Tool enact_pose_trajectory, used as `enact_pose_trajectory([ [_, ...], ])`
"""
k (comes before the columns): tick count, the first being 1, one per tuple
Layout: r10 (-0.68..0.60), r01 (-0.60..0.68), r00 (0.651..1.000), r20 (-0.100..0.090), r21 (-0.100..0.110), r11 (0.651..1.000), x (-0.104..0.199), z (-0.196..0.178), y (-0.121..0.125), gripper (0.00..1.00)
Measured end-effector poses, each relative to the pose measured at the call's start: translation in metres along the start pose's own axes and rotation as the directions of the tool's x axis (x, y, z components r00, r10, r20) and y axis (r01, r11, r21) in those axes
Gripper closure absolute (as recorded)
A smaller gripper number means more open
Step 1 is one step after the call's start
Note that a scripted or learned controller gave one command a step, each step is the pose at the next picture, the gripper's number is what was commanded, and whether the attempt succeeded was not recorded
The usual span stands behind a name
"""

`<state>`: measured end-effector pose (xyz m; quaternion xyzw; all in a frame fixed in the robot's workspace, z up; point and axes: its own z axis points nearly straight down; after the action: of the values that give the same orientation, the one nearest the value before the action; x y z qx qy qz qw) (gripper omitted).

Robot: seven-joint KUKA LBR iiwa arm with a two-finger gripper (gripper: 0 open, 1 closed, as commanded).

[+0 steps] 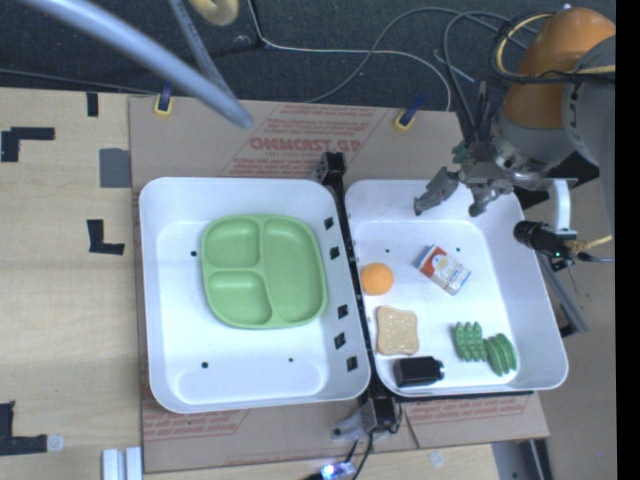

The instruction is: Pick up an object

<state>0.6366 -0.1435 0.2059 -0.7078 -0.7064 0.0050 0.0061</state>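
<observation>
Gripper (pixel 458 196) hovering above the right bin's (pixel 530 298) far edge, fingers spread, nothing between them, small carton (pixel 442 268) nearer the bin's middle

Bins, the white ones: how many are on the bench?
2. The left bin holds a green divided plate. The right bin holds the small items, and the gripper hangs over its far end.

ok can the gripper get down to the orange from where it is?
Probably yes. The gripper hangs open over the right bin's far edge, and the orange sits by the divider with nothing on top. The toast lies just below it and the carton to its right, both apart from it.
</observation>
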Motion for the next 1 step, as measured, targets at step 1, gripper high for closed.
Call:
enact_pose_trajectory([
  [1, -0.003, 0.003, 1.0, 0.002, -0.014, 1.0, 0.0004, -0.0092, 0.0028, 0.0],
])
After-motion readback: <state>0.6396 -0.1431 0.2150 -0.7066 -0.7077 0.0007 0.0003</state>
